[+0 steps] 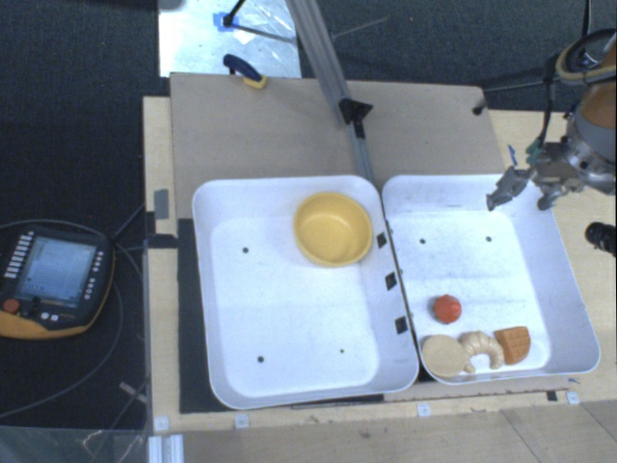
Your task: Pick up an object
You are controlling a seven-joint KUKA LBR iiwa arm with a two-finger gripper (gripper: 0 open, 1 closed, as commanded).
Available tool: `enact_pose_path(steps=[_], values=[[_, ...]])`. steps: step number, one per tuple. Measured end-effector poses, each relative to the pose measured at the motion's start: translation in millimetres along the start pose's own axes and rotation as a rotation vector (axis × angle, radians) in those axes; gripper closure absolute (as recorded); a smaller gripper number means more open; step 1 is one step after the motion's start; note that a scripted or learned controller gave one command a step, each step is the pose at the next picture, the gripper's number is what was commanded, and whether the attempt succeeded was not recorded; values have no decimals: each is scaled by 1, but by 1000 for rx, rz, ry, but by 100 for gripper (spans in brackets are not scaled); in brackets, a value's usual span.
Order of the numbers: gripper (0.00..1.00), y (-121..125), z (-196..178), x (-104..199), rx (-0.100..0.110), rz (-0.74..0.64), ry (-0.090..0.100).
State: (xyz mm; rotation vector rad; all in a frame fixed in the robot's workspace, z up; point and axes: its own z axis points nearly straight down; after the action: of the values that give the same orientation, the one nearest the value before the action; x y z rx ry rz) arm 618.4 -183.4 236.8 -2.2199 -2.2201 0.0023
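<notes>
The gripper hangs with its fingers apart and nothing between them above the far right corner of the right bin, while the red ball (a small round one) lies well apart from it, near the croissant.

Two white bins, the left bin and the right bin, each speckled with a few small dark dots, sit on a tan tabletop over dark grey floor. The left holds a yellow bowl. The right holds a red ball, a cream disc, a pale beige croissant shape and an orange-brown wedge (toast-coloured).
</notes>
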Motion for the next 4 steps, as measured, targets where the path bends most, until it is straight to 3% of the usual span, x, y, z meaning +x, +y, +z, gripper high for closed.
enact_pose_path(steps=[2,3,4], values=[[0,-5,110,0,1,0,0],[100,-4,97,-1,-5,-1,-1],[100,-7,34,-3,-8,0,-2]])
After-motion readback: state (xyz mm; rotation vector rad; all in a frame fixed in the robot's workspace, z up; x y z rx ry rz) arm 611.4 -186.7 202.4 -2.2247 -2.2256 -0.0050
